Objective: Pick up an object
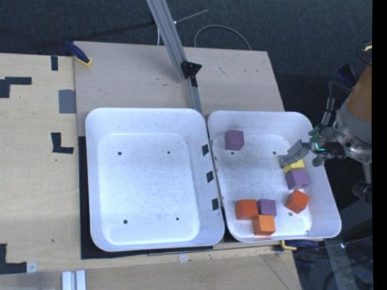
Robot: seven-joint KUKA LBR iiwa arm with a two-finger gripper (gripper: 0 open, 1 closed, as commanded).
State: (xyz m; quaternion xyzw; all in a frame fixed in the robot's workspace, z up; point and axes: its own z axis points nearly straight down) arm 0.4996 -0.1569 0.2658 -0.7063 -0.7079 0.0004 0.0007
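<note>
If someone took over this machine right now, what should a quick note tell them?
Gripper: low over the right bin, at a yellow block; whether it grips it is unclear.
Blocks, all in the right bin: purple at the far left, purple beside the yellow one, orange-red nearer, then a near cluster of orange, purple, orange.
Done: nothing visibly lifted.
Left: grasp and raise one block.

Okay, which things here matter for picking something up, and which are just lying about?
For the job:
tool
yellow block
purple blocks
orange blocks
right bin

Lying about:
left bin
metal pole
blue-and-yellow clamp
</note>
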